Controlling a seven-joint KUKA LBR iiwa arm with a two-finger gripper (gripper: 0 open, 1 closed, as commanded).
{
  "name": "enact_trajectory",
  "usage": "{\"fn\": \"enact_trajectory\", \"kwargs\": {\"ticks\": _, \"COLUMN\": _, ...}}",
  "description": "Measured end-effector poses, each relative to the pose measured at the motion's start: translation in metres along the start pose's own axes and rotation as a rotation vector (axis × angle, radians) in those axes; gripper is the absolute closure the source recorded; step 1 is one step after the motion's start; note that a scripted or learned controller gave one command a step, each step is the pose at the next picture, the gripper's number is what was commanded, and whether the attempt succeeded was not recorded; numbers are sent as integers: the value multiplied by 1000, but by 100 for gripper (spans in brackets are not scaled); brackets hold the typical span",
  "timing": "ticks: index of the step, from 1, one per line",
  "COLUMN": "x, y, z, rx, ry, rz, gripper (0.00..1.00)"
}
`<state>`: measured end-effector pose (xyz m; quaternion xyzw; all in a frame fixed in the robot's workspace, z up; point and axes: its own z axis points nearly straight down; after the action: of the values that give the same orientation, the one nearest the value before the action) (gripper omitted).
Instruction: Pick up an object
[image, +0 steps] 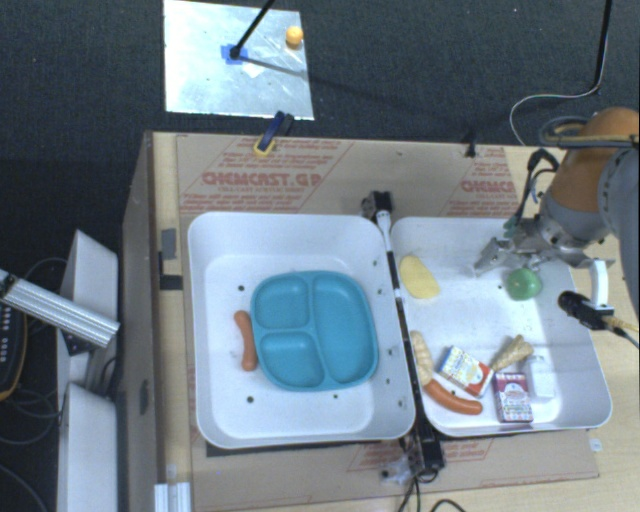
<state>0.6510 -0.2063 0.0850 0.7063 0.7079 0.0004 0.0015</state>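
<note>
My gripper (511, 261) hangs over the back right part of the right bin (455, 245), reaching in from the right. A green ball (521, 285) lies right at its tip, touching or nearly touching it; I cannot make out a grasp. A yellow lemon-shaped piece (418, 278) lies near the bin's left wall. Along the front lie a pale bread stick (422, 355), an orange-red sausage (453, 399), a small colourful box (463, 368), a tan piece (510, 353) and a red box (512, 396).
The left bin (225, 250) holds a blue divided plate (313, 330) with a second sausage (245, 341) lying beside its left edge. A black clamp (381, 207) sits where the two bins meet at the back.
</note>
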Motion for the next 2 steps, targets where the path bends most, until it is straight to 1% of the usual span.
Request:
{"fn": "enact_trajectory", "kwargs": {"ticks": 1, "x": 0, "y": -17, "z": 0, "rx": 0, "ry": 0, "rz": 1, "gripper": 0}}
{"fn": "enact_trajectory", "kwargs": {"ticks": 2, "x": 0, "y": -40, "z": 0, "rx": 1, "ry": 0, "rz": 1, "gripper": 0}}
